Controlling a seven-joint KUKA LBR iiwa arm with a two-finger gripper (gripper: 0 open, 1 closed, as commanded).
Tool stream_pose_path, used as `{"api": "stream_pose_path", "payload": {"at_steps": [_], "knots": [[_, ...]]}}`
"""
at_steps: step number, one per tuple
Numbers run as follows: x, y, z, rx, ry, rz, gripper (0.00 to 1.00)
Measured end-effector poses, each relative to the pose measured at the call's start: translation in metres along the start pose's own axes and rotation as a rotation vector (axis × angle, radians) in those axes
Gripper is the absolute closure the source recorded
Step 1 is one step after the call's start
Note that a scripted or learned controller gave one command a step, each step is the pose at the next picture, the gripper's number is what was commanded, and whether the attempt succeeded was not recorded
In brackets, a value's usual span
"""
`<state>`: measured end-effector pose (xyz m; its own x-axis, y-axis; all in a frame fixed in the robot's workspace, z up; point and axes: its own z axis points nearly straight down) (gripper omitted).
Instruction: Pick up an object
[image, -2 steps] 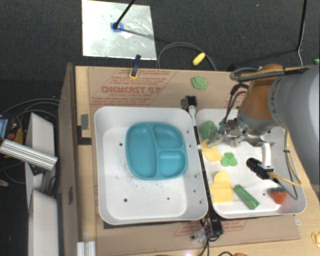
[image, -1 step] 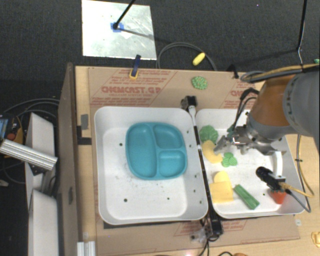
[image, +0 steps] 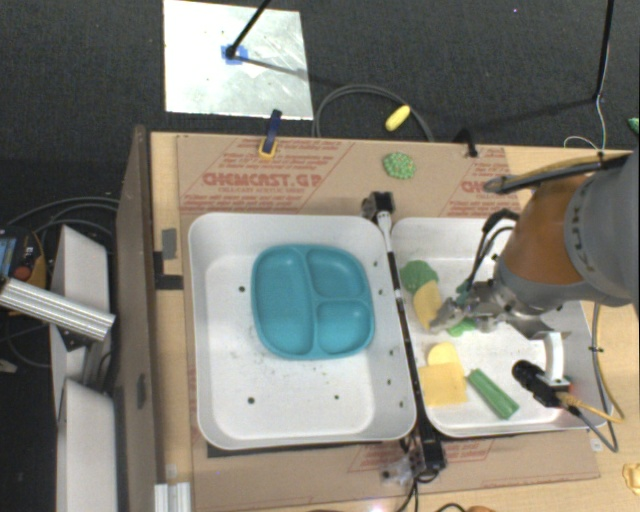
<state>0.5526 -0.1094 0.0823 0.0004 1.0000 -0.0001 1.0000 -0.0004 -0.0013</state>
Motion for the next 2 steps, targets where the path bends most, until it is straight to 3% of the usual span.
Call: {"api": "stream_pose_path", "payload": {"at_steps": [1,2], "knots": [[-0.016,0.044,-0.003,-0.007,-0.002,-0.005,0.0],[0.006,0.007,-0.002,-0.002,0.0,-0.002,0.0]]}}
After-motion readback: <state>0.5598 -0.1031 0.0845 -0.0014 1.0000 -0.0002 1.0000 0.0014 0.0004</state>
